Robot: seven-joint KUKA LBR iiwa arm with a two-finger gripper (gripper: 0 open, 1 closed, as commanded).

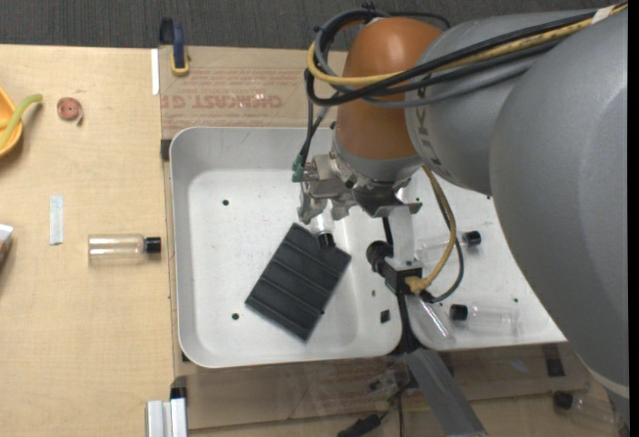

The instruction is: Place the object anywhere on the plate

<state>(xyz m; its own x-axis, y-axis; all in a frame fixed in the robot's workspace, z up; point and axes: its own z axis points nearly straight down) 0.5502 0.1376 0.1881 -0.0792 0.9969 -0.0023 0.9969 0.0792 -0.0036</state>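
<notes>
The pincer (326, 231) sits at the 1 o'clock corner of the flat black ribbed rectangular plate (298, 282) in the left white bin (200, 225); whether it is spread cannot be determined.

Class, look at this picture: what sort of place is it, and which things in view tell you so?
Probably a robotics lab or test bench. A grey robot arm with an orange band reaches over shallow white bins on a wooden bench; a black ridged plate lies in one bin, a clear vial outside.
</notes>
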